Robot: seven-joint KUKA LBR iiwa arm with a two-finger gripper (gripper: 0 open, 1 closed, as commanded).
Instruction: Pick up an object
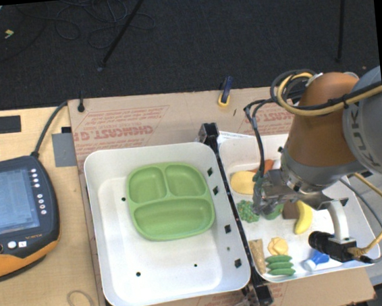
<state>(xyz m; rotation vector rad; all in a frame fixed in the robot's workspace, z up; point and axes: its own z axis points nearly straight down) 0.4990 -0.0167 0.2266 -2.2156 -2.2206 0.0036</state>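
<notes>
right bin point(366, 270): gripper point(269, 203) low over broccoli point(247, 211), finger spread not discernible; banana point(303, 217), pea pods point(279, 264) nearby; left bin point(115, 272): green divided plate point(169, 201).

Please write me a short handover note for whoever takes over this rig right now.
Gripper: low over the right bin, near its left side, above the broccoli; whether it is open or shut cannot be made out, and nothing is visibly held.
Right bin: yellow piece at upper left, banana in the middle, green pea pods, small orange-yellow item, blue item near the front.
Left bin: green divided plate.
Done: arm is down at the pile.
Left: grasp one object and lift it clear.
</notes>
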